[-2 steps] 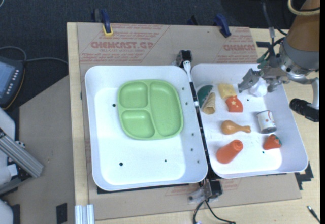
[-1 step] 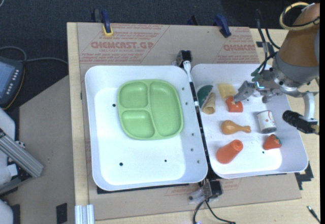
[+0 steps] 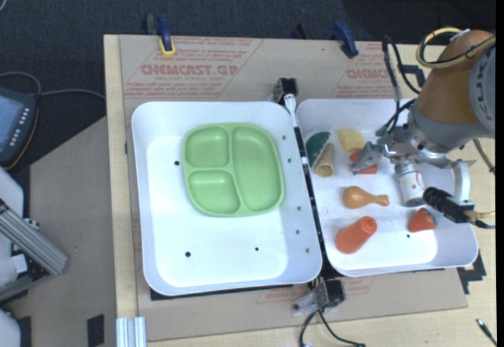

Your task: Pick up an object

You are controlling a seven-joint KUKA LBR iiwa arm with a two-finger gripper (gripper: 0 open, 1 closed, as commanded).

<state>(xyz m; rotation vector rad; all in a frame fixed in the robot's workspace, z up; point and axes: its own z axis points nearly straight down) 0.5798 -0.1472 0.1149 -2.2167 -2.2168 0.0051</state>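
Gripper [image 3: 368, 158] sits low in the right white bin [image 3: 394, 260], just beside the small red-grey toy [image 3: 362, 161]; can't tell if it's clamped. I'd centre on the toy before closing.

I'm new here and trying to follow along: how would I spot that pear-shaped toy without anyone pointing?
Look at the right bin, the one the arm reaches into, not the left bin with the green tray. Near its middle lies the pear-shaped toy, with a red piece just below. It alone is tan-orange, round at one end and narrowing to a thin neck.
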